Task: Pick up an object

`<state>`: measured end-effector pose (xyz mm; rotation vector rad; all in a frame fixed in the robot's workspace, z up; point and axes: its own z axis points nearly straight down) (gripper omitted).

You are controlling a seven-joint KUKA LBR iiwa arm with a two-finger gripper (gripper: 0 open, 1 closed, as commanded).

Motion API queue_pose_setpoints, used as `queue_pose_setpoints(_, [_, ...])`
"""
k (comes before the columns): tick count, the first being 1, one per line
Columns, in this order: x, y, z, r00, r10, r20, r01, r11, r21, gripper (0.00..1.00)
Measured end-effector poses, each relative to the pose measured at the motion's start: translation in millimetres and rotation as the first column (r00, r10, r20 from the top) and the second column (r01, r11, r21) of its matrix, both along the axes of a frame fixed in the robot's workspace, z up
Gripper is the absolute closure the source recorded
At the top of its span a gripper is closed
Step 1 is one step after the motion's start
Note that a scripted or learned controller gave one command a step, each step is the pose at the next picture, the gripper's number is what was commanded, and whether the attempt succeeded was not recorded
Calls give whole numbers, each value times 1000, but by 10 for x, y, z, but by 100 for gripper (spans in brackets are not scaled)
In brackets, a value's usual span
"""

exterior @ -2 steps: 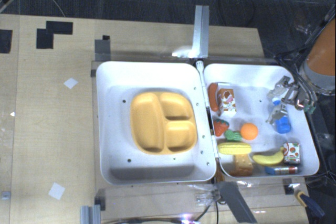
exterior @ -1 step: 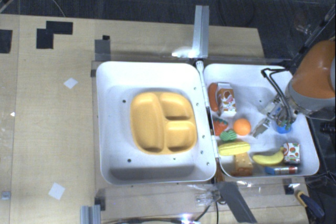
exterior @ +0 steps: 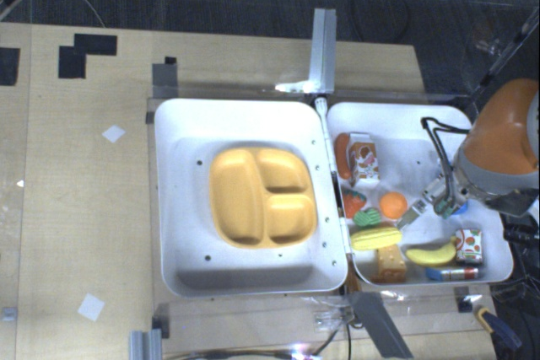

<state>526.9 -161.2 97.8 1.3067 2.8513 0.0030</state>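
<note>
Orange fruit (exterior: 392, 204) sat in the right bin (exterior: 396, 131), just left of my fingers (exterior: 442, 200), nearest of the clutter; whether they were open or closed, I could not tell.

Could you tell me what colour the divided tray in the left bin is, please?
Yellow. The divided tray shows plainly in the camera view.

A pale wooden bench (exterior: 76, 206) carries two white bins, left (exterior: 169, 206) and right (exterior: 405, 118), touching.
</note>
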Motion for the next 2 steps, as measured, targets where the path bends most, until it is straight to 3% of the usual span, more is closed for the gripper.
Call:
queue_pose_setpoints(1, [1154, 62, -107, 1000, -25, 4, 25, 1000, 0, 0])
queue_pose_setpoints(2, [1152, 51, -105, 1000, -26, 4, 26, 1000, -1, 0])
